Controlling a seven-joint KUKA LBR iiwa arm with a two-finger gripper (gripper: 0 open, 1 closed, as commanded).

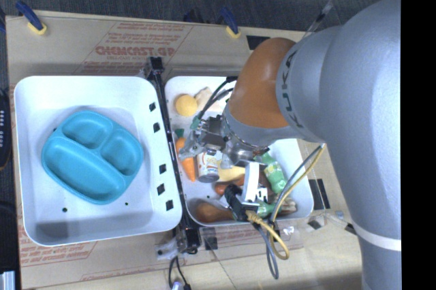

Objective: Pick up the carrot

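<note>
The carrot (189,169) is a small orange piece lying against the left wall of the right bin (302,195); another bit of orange shows just above it, near the divider. My gripper (203,139) hangs low over the left half of that bin, right beside and slightly above the carrot. The grey wrist and orange band cover much of the bin behind it. From this angle the carrot appears to rest on the bin floor, partly hidden by the gripper body.
A yellow lemon-like fruit (185,104) lies at the bin's back left. A small labelled can (208,166), a green item (275,177) and a brown item (206,212) crowd around the gripper. The left bin (27,146) holds a blue divided plate (92,154).
</note>
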